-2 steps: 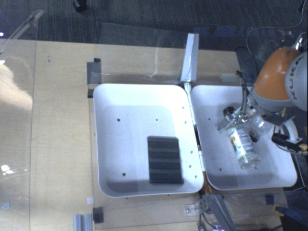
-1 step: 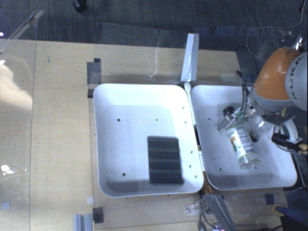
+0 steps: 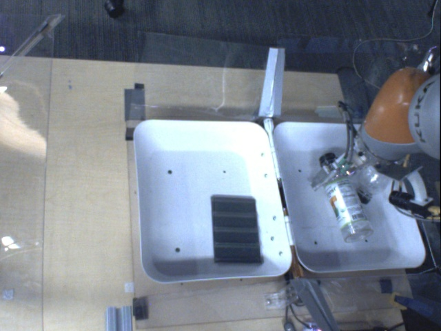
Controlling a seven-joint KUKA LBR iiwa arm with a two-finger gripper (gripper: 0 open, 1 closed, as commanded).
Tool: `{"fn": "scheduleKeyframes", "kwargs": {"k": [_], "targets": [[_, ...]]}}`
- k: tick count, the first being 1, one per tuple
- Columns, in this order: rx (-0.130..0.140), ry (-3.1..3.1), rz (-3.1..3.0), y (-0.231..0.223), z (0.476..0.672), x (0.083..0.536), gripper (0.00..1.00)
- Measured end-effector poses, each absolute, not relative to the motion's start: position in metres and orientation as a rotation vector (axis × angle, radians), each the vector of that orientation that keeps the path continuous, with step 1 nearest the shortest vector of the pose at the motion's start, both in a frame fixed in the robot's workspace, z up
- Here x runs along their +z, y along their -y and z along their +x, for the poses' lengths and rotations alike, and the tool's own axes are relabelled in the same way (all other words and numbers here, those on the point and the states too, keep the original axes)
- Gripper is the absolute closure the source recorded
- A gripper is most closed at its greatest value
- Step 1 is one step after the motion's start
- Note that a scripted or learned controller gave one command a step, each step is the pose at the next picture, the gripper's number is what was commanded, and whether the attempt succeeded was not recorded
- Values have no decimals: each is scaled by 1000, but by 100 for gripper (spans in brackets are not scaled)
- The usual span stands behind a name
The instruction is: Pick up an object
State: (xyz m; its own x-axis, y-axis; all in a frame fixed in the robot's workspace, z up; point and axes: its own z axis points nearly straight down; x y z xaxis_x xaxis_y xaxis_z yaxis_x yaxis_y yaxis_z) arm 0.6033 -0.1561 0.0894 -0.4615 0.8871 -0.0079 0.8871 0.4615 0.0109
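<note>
Camera view: gripper (image 3: 342, 165) over bottle (image 3: 348, 209), mid right bin (image 3: 303, 250).

Pale wooden bench (image 3: 83, 205) with two white bins (image 3: 148, 185) side by side.

Pale wooden bench (image 3: 83, 205) (clear panel (image 3: 27, 150) at left) against dark carpet (image 3: 207, 5)

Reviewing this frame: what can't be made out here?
- Gripper: its fingers merge with the clear bottle beneath them in the right bin; the grip is unclear.
- Bottle label: print too small to read.
- Arm: cut off by the right edge.
- Black ridged block in the left bin: too little detail to say what it is.
</note>
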Motion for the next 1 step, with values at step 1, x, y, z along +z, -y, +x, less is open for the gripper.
{"fn": "scheduleKeyframes", "kwargs": {"k": [1], "targets": [[8,-2675,1624,156,603,89,0]]}}
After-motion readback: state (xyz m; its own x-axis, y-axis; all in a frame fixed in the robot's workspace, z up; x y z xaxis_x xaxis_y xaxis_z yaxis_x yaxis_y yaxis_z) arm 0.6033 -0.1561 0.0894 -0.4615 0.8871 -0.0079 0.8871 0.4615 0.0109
